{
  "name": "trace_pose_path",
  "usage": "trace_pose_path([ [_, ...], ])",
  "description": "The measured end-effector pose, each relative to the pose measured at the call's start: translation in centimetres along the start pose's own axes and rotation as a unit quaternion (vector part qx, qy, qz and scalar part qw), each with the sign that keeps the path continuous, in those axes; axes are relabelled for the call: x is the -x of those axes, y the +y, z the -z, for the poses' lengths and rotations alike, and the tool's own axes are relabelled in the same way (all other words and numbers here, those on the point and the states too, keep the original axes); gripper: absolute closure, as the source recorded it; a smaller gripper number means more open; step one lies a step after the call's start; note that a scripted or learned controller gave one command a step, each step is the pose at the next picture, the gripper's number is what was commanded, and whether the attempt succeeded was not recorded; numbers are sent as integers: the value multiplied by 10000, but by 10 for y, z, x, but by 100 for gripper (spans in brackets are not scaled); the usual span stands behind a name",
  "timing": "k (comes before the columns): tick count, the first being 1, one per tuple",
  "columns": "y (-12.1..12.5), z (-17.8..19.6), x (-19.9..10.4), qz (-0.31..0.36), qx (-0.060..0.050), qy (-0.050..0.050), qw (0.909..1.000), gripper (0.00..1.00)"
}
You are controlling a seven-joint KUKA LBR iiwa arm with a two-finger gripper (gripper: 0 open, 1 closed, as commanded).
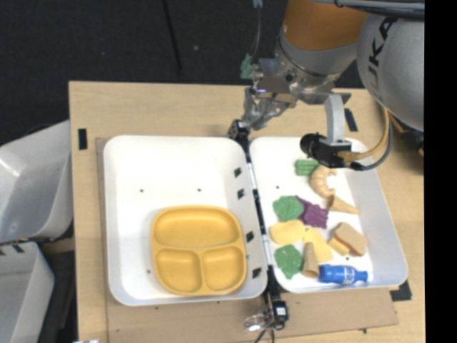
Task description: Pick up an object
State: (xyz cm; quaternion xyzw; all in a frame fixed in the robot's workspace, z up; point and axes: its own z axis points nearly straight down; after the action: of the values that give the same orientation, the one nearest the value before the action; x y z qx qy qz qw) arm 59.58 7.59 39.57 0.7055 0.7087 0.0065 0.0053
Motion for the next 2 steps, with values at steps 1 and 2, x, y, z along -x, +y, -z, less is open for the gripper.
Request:
trace_pose_path([
  [1, -8, 165, -82, 34, 22, 27, 10000, 100],
  [2, -24, 49, -118, 9, -135, -23, 9999, 100],
])
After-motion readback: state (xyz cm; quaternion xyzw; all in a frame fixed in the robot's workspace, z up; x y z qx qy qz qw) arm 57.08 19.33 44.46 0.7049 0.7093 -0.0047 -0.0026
